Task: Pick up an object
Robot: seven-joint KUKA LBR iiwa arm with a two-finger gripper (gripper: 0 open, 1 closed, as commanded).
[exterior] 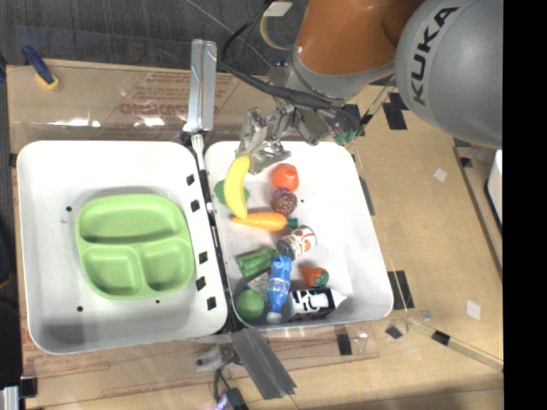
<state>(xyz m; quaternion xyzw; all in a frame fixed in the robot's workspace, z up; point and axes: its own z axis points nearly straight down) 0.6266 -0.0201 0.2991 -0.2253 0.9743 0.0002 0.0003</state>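
Note:
The right bin holds several small items: a yellow banana, a red tomato, a dark red ball, an orange carrot, a small can, a blue bottle, a strawberry and a green lime. My gripper hangs at the bin's far left corner, just above the banana's upper end. The metal tips sit close to that end, and whether they touch it is unclear.
The left bin carries a green divided plate. A black-and-white box and a green vegetable lie near the right bin's front. The arm's orange band looms over the far side.

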